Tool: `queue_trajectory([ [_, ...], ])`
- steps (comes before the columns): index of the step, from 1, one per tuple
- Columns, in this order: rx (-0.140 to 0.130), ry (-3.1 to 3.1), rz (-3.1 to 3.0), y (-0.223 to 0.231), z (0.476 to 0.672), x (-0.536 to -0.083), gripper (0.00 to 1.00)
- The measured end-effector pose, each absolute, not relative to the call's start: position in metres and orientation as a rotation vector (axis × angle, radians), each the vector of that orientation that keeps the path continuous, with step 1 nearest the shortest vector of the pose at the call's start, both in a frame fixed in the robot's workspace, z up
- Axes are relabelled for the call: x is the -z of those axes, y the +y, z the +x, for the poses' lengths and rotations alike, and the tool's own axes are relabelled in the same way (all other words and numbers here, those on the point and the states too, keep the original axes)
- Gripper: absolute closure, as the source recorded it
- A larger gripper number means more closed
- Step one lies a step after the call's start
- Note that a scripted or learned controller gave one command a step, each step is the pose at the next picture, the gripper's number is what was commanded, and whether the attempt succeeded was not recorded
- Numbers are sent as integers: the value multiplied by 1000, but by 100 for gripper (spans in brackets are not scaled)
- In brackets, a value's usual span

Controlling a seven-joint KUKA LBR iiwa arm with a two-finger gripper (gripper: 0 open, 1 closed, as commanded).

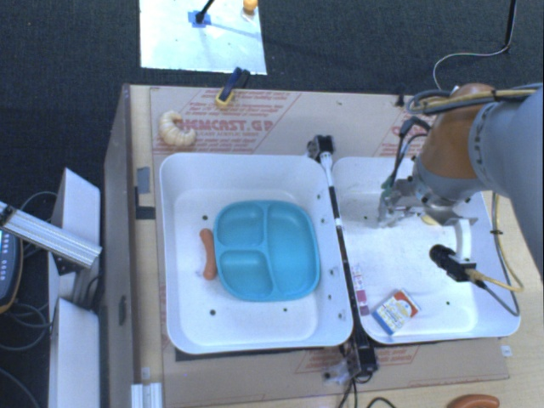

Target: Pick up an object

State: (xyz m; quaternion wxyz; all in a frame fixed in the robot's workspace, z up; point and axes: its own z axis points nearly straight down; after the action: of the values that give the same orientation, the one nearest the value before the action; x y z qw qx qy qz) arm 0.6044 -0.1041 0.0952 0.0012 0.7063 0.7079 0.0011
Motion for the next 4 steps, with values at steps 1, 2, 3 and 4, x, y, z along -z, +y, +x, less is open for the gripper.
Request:
queue_trajectory([
  [1,-4,2217,2216,-150,571,-213,100],
  [2,-2,2221,2218,-149,570,-211,0],
  [3,1,2224,2221,-128,559,-132,0],
  [4,-5,2225,2215,-84,632,-146,0],
])
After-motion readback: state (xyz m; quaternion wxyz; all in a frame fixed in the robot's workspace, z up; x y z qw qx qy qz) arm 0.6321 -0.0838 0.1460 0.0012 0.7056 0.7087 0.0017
